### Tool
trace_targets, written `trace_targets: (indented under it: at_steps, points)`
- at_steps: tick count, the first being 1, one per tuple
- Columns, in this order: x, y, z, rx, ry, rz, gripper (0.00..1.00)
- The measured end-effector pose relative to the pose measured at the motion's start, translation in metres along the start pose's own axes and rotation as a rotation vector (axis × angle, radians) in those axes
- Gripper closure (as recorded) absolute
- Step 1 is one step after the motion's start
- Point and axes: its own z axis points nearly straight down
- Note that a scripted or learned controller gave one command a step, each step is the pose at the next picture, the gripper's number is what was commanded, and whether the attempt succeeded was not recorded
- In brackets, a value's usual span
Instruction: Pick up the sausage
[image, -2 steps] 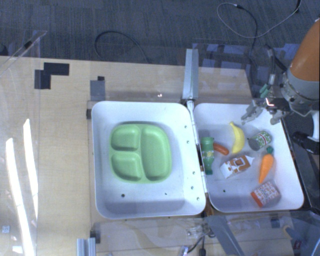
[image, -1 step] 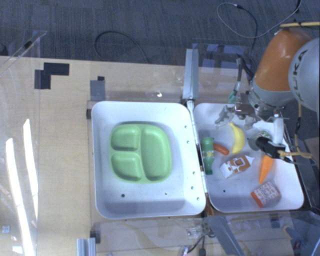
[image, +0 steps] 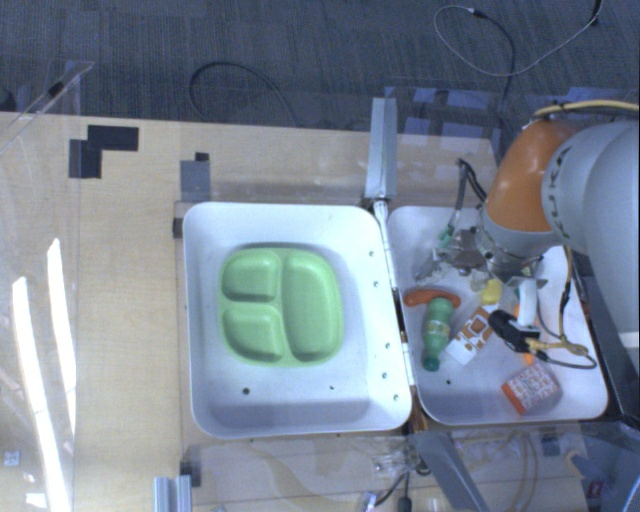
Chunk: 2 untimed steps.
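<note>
The sausage (image: 431, 297), short and orange-red, lies flat near the left wall of the right bin (image: 575, 400). My gripper (image: 452, 256) hangs in the upper part of that bin, just above and slightly right of the sausage, under the grey arm with its orange band. Nothing shows between its tips. A gap of bare bin floor separates the gripper from the sausage.
A green bottle (image: 436, 333) lies right below the sausage, with a white and orange box (image: 470, 336) beside it. A small yellow piece (image: 490, 291) sits to the sausage's right. An orange block (image: 528, 388) rests near the front right. The left bin (image: 200, 400) holds a green divided plate (image: 283, 304).
</note>
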Motion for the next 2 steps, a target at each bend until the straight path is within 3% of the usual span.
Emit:
trace_targets:
  at_steps: [1,2]
  points:
    - [0.000,-0.018,0.006,-0.010,0.001,0.081,0.00]
    - [0.001,-0.017,-0.004,-0.012,0.004,0.080,1.00]
